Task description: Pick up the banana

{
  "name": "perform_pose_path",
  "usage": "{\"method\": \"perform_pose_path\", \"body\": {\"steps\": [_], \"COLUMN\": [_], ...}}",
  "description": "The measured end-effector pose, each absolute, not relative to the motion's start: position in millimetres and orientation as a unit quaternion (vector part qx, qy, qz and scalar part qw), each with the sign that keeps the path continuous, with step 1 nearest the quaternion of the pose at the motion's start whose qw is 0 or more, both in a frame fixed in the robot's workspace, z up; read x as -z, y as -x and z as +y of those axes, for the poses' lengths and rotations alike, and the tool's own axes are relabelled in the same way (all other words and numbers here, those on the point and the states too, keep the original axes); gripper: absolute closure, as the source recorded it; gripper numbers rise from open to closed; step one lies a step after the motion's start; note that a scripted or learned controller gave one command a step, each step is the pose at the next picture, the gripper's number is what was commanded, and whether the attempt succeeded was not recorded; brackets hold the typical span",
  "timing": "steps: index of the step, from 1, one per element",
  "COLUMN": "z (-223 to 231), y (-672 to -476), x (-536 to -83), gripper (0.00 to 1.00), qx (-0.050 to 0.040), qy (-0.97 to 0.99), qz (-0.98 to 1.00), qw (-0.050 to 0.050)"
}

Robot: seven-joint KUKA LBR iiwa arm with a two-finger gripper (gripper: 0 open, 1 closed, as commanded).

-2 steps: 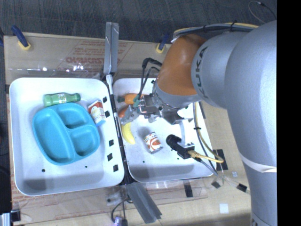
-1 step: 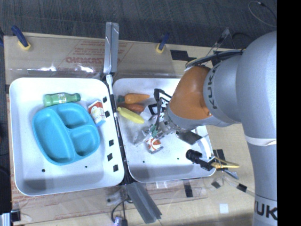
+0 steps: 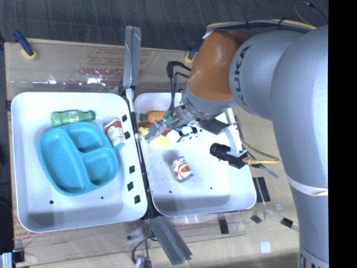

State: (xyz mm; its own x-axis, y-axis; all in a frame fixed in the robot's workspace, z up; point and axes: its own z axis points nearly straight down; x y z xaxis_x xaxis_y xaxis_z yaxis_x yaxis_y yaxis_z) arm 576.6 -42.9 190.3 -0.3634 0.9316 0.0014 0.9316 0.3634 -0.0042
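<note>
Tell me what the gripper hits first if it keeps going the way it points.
Probably the banana: the gripper points down-left into the right bin, with the yellow fruit right at its tip. Depth is unclear.

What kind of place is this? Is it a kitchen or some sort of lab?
Most likely a robot test bench in a lab, not a kitchen. A big grey arm reaches over two white bins holding toy-like items: a blue divided plate, a small can, a green bottle.

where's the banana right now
In the camera view, the banana lies in the right bin, near its upper left corner, just under the hand and beside an orange thing.
</note>
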Motion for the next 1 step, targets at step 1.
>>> {"method": "perform_pose_path", "body": {"steps": [1], "z": [-40.8], "y": [-590.5], "x": [-190.1], "gripper": [0.0], "qx": [-0.0013], "qy": [0.573], "qz": [-0.82], "qw": [0.001]}}
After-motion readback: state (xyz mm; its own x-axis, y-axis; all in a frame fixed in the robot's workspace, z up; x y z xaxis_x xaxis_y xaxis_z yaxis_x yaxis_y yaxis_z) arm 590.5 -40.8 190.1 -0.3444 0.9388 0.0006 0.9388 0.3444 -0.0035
